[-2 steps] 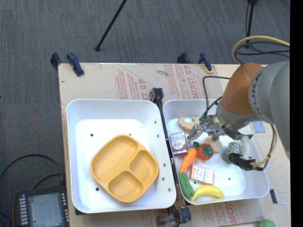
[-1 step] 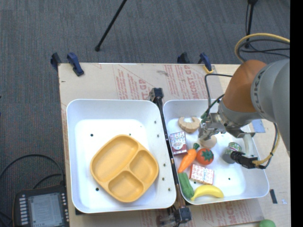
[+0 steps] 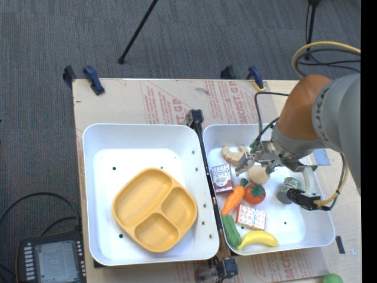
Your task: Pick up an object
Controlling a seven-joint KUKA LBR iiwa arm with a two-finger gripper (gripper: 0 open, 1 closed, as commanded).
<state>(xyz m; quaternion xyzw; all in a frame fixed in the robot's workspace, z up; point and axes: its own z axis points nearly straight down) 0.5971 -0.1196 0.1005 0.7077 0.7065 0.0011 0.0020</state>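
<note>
Target candidate: small pale round object (image 3: 258,174) in the right bin (image 3: 323,232), centre-right of frame, just above the tomato (image 3: 254,194) and right of the carrot (image 3: 232,200). Gripper (image 3: 254,161) sits directly over it, in among the clutter; cannot tell whether it is wide, narrow or closed on anything, the wrist hides that.

Judgement: step in hand is the descent onto the object. To do it well, come straight down, centred on the pale piece, keeping off the tomato below and the beige piece (image 3: 234,153) to the upper left, and only lift once something is plainly clamped.

Orientation: pale object looks near round, no clear long axis. Neighbours differ: carrot runs diagonally, tip to lower left; banana (image 3: 259,239) lies roughly left-right near the bin's lower edge; green vegetable (image 3: 231,230) runs steeply, leaning down to the right.

Outward: two small cartons (image 3: 221,177) (image 3: 251,217). Left bin (image 3: 94,158) holds a yellow divided plate (image 3: 154,210). Counter (image 3: 141,102) beneath
</note>
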